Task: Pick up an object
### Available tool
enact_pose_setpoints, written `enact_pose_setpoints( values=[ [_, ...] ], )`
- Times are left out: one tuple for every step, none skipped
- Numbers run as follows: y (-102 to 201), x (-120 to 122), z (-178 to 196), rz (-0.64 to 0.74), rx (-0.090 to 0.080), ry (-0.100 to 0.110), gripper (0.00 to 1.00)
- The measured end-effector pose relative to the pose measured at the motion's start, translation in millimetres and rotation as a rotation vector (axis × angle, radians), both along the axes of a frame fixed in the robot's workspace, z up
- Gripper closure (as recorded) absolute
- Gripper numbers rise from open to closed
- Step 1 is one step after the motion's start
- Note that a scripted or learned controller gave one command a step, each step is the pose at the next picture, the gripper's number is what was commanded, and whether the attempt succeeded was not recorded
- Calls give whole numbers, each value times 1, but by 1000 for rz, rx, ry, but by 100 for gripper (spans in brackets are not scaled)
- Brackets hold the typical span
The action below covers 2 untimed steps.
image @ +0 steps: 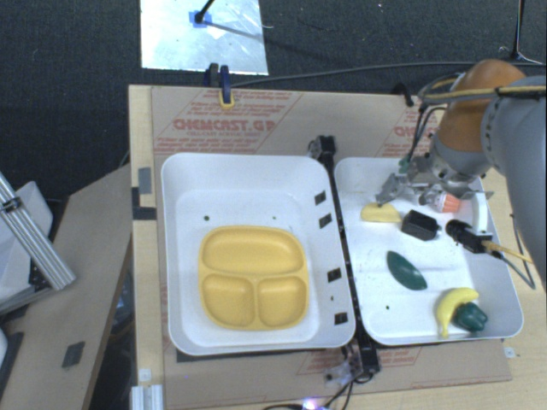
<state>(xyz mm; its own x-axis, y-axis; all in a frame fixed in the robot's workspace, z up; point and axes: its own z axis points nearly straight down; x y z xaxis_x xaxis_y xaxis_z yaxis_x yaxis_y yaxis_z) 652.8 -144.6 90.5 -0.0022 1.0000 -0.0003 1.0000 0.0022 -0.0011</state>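
banana [450, 301] touches dark green lump [471, 317]

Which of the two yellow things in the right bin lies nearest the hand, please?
The pale yellow piece, just beside the hand; the brighter banana lies much farther off, by the right bin's near rim.

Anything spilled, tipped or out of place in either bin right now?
Nothing stands out. The yellow tray lies flat in the left bin. In the right bin, the banana, green leaf and pale yellow piece all lie inside the walls. The gripper is close by the pale yellow piece.
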Motion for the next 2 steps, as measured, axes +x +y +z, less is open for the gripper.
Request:
enact_pose_setpoints(
  values=[
    [0,2,14,1,-1,-7,100],
    [-5,2,59,-2,-1,-6,100]
  ],
)
